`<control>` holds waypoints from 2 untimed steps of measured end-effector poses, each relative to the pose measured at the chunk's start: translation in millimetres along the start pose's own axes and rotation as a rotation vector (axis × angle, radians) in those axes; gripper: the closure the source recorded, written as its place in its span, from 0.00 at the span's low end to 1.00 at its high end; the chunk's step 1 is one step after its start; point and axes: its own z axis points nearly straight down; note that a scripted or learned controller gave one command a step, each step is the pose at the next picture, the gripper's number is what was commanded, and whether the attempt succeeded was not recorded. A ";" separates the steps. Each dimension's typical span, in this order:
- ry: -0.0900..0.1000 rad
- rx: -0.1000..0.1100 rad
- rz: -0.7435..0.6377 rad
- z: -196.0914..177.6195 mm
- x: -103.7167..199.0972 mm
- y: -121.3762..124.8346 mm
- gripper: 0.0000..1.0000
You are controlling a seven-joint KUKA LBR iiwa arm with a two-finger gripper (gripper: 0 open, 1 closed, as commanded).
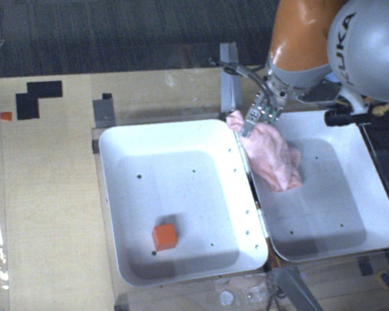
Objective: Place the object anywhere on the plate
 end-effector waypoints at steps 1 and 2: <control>0.000 -0.001 -0.399 1.3 33.5 29.3 1.00; -0.001 -0.004 -0.625 4.9 69.6 70.8 1.00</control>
